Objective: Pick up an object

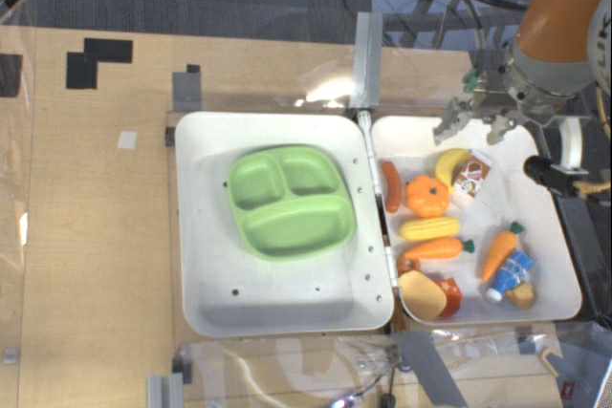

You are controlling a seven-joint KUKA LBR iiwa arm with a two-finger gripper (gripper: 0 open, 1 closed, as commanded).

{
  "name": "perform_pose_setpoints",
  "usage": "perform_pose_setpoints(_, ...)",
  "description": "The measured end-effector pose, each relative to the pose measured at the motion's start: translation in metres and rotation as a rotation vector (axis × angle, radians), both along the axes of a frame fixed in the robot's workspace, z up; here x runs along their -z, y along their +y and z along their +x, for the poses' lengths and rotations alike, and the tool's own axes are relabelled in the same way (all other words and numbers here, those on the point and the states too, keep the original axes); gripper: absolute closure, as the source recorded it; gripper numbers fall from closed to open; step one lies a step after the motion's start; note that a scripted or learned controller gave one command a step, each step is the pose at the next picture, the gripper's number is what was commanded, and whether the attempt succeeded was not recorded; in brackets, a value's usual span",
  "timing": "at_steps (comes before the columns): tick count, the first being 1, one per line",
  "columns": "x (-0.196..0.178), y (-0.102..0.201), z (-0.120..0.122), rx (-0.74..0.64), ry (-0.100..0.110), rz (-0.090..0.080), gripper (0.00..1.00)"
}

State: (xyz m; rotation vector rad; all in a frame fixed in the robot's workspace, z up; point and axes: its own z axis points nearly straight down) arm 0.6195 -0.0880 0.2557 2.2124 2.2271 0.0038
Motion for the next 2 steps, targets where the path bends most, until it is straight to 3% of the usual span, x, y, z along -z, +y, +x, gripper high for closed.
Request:
perform_pose_setpoints(1, 0.085, -0.028, 0.009, -0.155, -0.001, -0.001, 0.00)
perform_pose_setpoints(2, 0.159, -0.004, -0.007, -0.099, -0.004, 0.000, 0.00)
